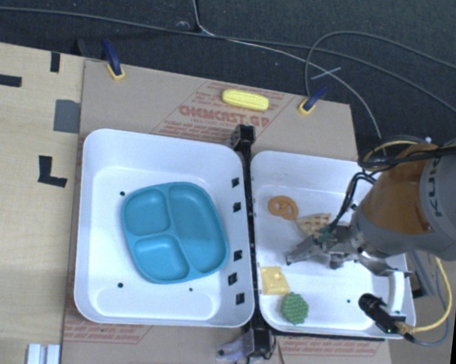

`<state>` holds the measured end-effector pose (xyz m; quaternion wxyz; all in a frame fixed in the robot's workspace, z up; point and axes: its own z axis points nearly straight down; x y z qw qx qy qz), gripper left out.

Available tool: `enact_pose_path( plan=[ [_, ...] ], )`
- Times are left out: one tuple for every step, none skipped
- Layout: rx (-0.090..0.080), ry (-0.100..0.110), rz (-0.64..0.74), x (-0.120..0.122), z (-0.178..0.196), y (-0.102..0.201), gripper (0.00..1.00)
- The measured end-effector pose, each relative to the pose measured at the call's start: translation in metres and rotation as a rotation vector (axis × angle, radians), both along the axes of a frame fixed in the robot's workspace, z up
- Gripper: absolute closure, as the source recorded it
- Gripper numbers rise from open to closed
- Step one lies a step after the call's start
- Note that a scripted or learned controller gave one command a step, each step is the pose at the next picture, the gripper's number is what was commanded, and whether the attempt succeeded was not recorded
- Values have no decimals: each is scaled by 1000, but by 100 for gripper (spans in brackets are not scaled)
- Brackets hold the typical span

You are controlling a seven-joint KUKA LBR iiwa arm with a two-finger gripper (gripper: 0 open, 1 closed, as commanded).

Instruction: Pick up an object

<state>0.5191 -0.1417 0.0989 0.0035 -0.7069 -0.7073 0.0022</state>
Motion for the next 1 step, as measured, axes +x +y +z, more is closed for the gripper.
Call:
enact_pose_path(
  plan=[
    [-1, -5, 1, 2, 13, 0, 100]
  ],
)
